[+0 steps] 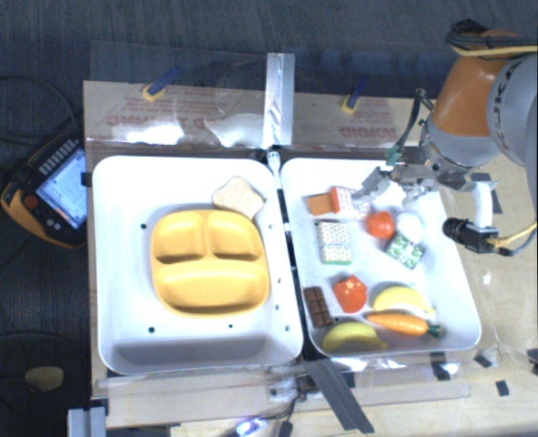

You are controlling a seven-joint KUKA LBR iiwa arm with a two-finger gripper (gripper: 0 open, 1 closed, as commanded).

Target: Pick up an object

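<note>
L bin point(114, 244): yellow divided tray point(209, 260), toast slice point(238, 197) at its upper rt corner, well left of gripper. R bin point(464, 289): choc bar point(317, 307), banana point(350, 337), strawberry point(350, 292), carrot point(399, 323) below gripper; tomato point(380, 224) just under it. Gripper point(398, 177) over bin's upper part; finger state: can't tell.

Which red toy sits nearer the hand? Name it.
The small red tomato near the top of the right bin, just below the hand. The other red piece lies lower, beside the bananas.
</note>
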